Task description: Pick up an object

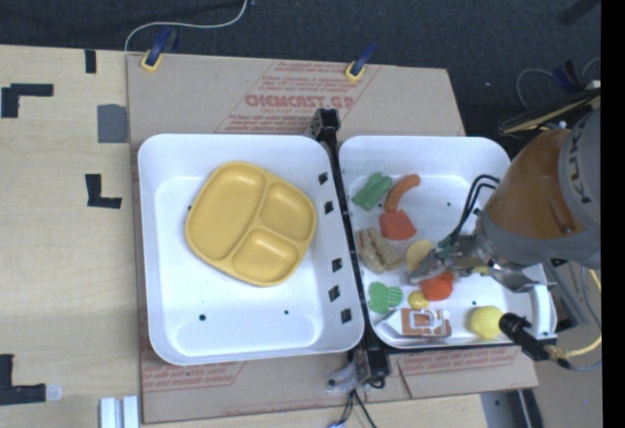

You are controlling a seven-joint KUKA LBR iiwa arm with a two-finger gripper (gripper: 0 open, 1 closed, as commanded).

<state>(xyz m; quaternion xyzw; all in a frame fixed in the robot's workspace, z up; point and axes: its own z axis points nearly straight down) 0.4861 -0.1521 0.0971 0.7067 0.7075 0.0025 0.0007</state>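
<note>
Hovering over a red-orange piece [437, 285], the claw [430, 268] hides its grip; cannot tell.

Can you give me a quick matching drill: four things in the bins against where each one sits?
Things:
1. yellow divided plate
2. orange sausage-shaped piece
3. yellow ball
4. white card with an orange print

Places:
A. far part of the right bin, beside a green piece
B. near edge of the right bin, between a small green piece and the ball
C. middle of the left bin
D. near right corner of the right bin

Pairs: 1-C, 2-A, 3-D, 4-B
</note>
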